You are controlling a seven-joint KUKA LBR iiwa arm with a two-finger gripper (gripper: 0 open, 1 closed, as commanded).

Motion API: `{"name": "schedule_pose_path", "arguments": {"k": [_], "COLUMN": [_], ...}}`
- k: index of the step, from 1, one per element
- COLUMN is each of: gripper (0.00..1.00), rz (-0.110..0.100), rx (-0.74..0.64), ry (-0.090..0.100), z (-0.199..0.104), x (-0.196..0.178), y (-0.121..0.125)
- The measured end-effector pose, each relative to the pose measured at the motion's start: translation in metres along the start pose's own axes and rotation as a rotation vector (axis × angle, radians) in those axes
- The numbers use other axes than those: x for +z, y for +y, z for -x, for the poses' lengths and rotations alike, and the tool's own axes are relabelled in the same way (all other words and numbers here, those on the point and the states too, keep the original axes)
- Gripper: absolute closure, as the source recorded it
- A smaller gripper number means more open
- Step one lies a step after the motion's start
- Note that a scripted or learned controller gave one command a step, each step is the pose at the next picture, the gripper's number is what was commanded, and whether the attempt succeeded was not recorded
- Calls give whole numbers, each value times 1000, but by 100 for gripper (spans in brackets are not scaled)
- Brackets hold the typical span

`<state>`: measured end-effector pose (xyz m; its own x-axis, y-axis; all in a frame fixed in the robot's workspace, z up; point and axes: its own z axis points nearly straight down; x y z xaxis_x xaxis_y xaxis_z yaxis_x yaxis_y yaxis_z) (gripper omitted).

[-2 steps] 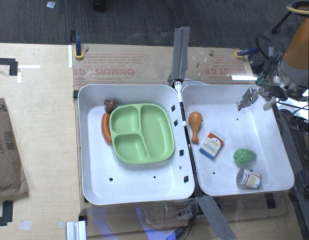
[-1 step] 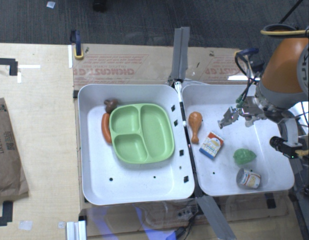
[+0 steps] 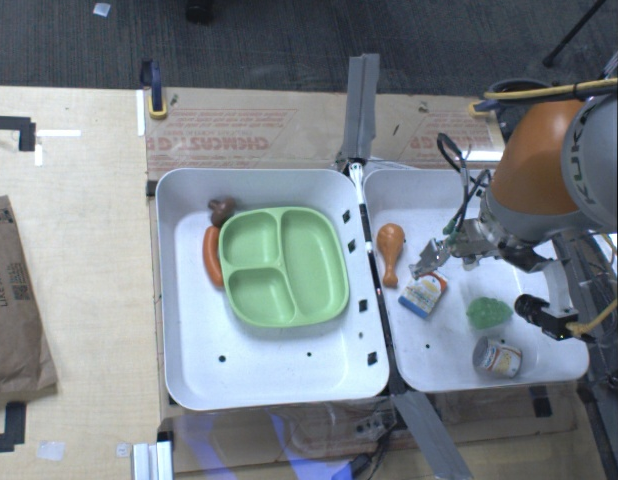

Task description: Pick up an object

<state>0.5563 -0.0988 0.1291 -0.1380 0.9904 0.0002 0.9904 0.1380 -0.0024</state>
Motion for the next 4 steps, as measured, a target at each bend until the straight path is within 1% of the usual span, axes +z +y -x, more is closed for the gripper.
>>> {"name": "schedule_pose_path", "arguments": {"k": [1,2,3,4], "gripper": [0,0,0,0], "rz": [10,2,3,3], "rx": [25,-188,-188,7], "ry": [-1,-1,-1,-1], "z": [-2,-18,2,7], "x": [33,-62,37,37], "y": [-19,-46,2,1]}}
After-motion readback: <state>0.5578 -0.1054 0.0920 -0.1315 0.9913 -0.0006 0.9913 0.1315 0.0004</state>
